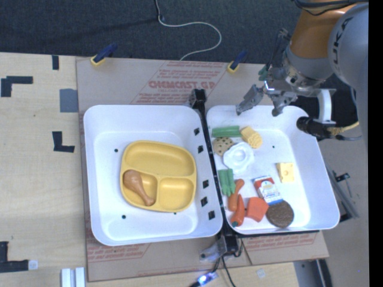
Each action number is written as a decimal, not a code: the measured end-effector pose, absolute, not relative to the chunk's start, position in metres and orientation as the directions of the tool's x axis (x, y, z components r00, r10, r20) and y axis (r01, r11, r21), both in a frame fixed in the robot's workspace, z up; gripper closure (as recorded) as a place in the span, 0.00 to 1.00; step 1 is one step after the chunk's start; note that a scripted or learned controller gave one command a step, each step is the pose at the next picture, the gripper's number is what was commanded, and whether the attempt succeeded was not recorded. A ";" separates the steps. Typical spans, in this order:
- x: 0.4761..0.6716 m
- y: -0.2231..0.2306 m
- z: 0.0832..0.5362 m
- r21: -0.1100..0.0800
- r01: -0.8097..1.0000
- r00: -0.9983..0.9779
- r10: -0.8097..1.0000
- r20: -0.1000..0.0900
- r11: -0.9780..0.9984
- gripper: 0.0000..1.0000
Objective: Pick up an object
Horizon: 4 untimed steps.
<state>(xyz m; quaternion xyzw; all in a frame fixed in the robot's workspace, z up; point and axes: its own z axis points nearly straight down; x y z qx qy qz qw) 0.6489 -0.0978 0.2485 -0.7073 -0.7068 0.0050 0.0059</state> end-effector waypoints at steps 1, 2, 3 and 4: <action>0.651 -0.098 0.257 -0.001 1.000 -0.002 1.000 0.000 0.002 0.00; 0.650 -0.103 0.212 -0.005 1.000 -0.001 1.000 -0.001 0.001 0.00; 0.657 -0.096 0.158 -0.004 1.000 -0.002 1.000 -0.001 0.002 0.00; 0.662 -0.094 0.096 -0.005 1.000 -0.003 1.000 -0.001 0.003 0.00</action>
